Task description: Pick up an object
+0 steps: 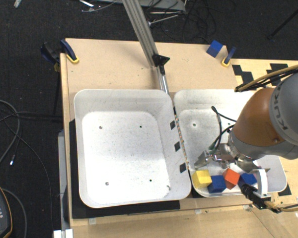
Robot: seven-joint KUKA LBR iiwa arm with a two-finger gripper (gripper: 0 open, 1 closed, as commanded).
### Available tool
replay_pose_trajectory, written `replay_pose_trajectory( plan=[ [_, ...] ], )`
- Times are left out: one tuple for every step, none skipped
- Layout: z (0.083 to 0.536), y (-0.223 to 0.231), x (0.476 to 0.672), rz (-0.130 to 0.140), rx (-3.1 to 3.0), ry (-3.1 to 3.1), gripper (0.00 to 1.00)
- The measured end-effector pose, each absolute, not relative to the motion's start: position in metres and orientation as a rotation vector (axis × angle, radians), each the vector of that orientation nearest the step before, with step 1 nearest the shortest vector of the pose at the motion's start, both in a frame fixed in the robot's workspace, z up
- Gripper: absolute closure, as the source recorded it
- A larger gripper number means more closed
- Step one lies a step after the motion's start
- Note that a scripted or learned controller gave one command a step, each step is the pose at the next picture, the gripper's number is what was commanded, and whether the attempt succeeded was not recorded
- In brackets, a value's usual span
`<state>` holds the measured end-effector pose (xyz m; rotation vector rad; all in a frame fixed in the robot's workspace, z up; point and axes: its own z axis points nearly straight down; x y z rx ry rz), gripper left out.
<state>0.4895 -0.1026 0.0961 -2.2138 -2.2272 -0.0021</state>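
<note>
We see the jaws low over the right bin [188, 103], hidden beneath the wrist, so we cannot tell their state. Just below them sit a yellow block [202, 178], a blue block [217, 183] and an orange block [232, 177]; these cubes show no long axis.

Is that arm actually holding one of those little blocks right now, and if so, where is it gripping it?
It cannot be told. The gripper hangs low in the right bin, just above the yellow, blue and orange blocks, and the arm's wrist hides its tip.

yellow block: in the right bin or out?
In. The yellow block sits on the right bin floor near its front-left corner, beside a blue block.
</note>
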Motion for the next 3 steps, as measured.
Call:
replay_pose_trajectory(
  plan=[
    [0.118, -0.127, 0.494, 0.000, -2.226, -2.222, 0.00],
    [0.145, -0.102, 0.490, -0.004, -2.218, -2.229, 0.00],
    [0.160, -0.109, 0.490, -0.002, -2.224, -2.224, 0.00]
  ],
)
